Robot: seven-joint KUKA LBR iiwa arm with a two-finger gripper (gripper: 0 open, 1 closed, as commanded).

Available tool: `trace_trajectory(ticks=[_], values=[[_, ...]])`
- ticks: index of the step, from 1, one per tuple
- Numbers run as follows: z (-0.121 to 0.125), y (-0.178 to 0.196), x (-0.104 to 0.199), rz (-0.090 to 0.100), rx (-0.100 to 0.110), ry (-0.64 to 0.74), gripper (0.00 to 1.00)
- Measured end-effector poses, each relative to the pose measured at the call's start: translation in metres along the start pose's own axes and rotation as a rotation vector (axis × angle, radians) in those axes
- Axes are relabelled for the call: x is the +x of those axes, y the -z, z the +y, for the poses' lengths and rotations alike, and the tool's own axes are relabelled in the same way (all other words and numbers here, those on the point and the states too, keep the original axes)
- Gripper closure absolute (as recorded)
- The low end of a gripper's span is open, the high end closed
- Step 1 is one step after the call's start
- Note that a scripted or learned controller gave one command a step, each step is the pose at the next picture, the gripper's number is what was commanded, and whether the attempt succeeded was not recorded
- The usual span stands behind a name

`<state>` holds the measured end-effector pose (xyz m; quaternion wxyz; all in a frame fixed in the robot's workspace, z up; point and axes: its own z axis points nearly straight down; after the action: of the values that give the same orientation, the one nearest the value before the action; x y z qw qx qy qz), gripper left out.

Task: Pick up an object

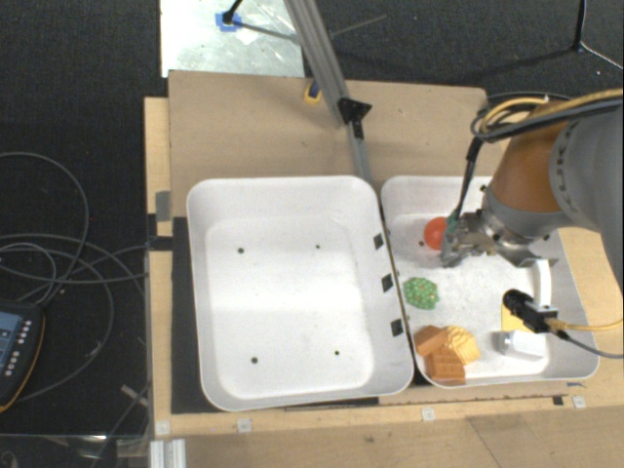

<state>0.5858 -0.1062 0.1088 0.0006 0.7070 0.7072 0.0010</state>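
In the right bin [409, 195] lie a red ball [434, 231], a green bumpy ball [421, 292] and an orange block-like toy [447, 349] near the front wall. My gripper [452, 253] hangs low over the bin, right beside the red ball, just to its right and slightly nearer the front. The wrist and arm above it cover the bin's right half. From this angle the fingertips are too small and dark to read, and nothing clearly sits between them.
The left bin [283, 203] stands beside the right one, sharing a middle wall with black clips [387, 282]. A grey pole [322, 47] slants in from the top toward the bins' back edge. A small silvery piece [505, 341] lies near the right bin's front right corner.
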Motion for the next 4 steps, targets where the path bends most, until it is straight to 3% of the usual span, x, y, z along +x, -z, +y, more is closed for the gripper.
trace_trajectory(ticks=[3, 4], values=[[0.002, 0.124, 0.01, -0.001, -0.003, 0.005, 1.0], [0.007, 0.134, 0.063, 0.001, -0.002, 0.01, 1.0]])
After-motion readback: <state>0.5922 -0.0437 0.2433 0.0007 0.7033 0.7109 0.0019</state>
